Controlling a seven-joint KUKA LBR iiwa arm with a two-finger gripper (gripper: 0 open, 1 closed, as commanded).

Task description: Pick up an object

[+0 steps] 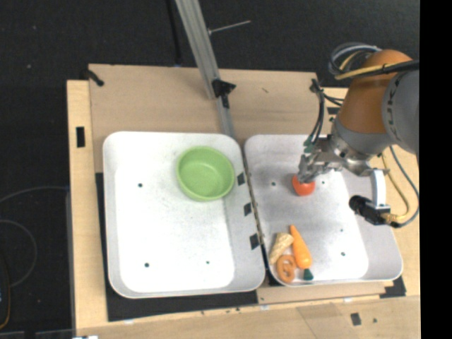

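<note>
**Gripper low over small red-orange object in right bin; finger state not readable**

The gripper (308,169) is positioned low in the right bin (367,260), toward its upper middle, with the arm reaching in from the right. Whether it is open or closed cannot be told from this angle.

A small red-orange object (304,186) sits on the bin floor directly under the gripper's tip. Its upper part is covered by the gripper; its lower part shows just below. Touching or merely close above cannot be determined. No grasp is confirmed.

Further out, in the same bin's lower left corner, lies a cluster: a carrot-shaped orange piece (300,248), a pale beige piece (280,245) just beside it on the left, and an orange pretzel-like piece (286,267) below them, against the bin wall. This group is well apart from the gripper.

The left bin (127,260) holds a green bowl (205,173), upright, in its upper right area, near the divide between bins.

Both bins rest side by side on the bench (141,97).
</note>
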